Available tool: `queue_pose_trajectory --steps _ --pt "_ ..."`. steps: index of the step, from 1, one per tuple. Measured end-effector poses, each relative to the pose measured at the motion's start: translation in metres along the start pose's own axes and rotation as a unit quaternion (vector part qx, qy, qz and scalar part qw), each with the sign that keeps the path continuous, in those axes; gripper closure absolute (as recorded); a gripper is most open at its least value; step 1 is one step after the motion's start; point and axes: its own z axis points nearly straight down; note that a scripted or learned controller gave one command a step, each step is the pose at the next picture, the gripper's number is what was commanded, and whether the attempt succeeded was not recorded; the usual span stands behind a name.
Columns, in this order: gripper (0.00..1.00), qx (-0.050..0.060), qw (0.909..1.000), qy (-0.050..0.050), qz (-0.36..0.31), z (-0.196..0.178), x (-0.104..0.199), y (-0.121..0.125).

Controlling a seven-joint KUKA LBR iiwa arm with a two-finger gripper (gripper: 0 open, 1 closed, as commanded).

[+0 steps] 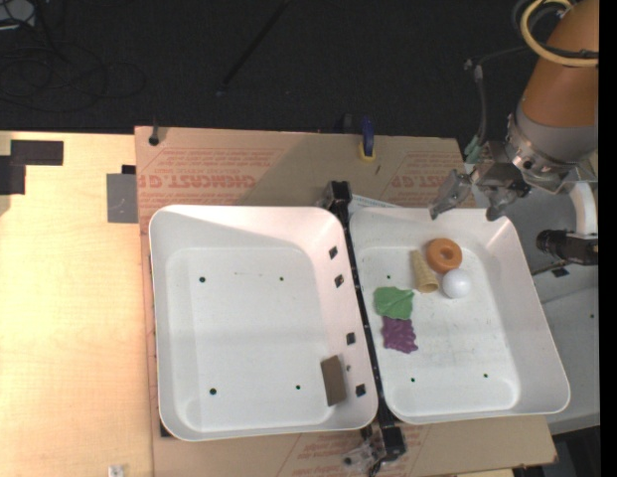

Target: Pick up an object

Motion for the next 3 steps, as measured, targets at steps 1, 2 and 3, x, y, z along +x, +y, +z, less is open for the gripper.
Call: queue_pose_trajectory --steps 1,2,3 --pt "0.0 0.008 1.0 0.001 0.0 0.172 0.008 -0.022" --pt "0.0 0.003 1.0 0.001 0.0 0.199 0.033 -0.041" --pt "1.0 0.001 1.0 0.0 0.004 0.187 0.03 -0.04"
